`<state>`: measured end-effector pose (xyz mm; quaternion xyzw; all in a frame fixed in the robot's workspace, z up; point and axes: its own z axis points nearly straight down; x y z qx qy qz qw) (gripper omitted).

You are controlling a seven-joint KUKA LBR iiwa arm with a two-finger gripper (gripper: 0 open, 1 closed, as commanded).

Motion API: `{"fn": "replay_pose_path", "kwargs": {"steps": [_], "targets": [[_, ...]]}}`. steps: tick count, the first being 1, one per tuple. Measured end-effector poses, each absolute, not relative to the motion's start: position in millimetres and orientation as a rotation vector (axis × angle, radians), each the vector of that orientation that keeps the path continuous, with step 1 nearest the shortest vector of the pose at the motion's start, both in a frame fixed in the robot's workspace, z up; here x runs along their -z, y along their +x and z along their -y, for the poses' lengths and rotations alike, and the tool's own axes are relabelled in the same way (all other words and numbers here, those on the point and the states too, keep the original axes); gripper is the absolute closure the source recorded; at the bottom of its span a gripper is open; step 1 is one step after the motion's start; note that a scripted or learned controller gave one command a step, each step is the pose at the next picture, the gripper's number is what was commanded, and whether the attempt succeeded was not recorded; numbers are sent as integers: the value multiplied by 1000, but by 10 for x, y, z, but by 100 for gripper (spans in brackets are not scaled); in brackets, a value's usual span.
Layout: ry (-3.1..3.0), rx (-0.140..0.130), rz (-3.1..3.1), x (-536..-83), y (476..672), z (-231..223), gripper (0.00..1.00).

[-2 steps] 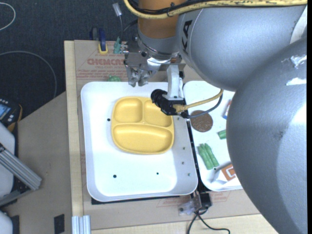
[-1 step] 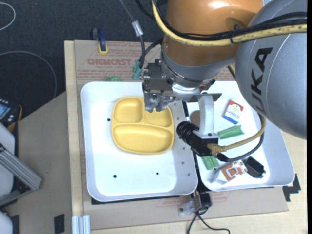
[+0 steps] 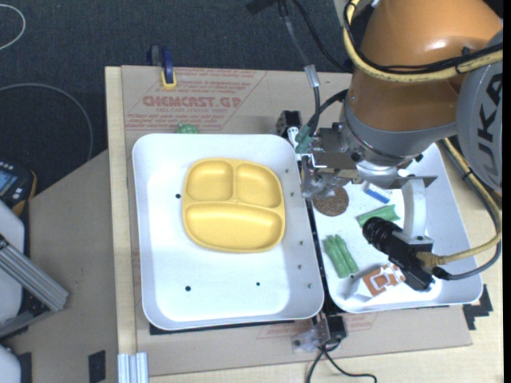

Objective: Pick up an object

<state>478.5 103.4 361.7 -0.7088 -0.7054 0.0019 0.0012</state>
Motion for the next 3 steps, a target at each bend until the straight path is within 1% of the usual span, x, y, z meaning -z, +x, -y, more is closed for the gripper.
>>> {"fn": "replay_pose_path", "kwargs": {"steps": [1,3], "targets": [[-2221,0,2223,-3733,4798,-1069,100],[-2221,2,2225,-3934,4807,-1080,100]]}}
